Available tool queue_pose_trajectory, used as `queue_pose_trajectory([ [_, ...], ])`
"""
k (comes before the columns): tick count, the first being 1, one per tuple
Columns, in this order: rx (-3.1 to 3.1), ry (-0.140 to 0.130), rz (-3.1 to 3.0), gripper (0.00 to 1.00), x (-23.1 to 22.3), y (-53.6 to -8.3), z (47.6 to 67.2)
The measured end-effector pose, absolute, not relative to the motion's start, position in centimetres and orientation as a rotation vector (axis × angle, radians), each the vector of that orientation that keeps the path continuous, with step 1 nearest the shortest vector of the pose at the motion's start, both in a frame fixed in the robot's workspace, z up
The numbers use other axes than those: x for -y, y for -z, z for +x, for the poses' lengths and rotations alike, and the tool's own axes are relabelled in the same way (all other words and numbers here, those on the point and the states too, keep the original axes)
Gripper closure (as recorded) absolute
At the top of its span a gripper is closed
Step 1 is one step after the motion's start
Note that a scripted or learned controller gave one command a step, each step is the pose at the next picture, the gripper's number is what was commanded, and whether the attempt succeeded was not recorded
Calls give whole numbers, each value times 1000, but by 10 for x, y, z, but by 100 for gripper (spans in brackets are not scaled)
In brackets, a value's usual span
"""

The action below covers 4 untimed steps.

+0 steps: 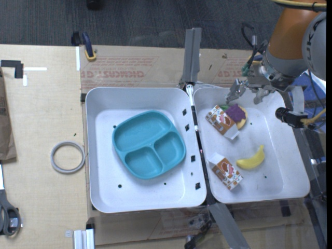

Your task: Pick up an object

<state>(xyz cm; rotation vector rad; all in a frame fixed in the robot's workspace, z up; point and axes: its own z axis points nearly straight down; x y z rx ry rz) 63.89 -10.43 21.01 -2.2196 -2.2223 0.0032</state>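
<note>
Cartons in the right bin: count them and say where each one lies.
2. One carton lies near the bin's back, touching the purple grapes. The other carton lies near the front, left of the banana. None looks hidden.

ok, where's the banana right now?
In the camera view, the banana lies in the right bin, toward its middle, just right of the lower carton and below the purple toy.
</note>
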Motion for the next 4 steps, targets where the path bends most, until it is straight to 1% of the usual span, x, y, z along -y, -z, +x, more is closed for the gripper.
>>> queue_pose_trajectory([
  [1, 2081, -5, -2349, 0, 72, -190, 606],
  [2, 2224, -4, -2216, 0, 46, -191, 599],
  [3, 2066, -1, -2367, 0, 94, -92, 617],
  [4, 2061, -1, -2372, 100, 96, -102, 617],
])
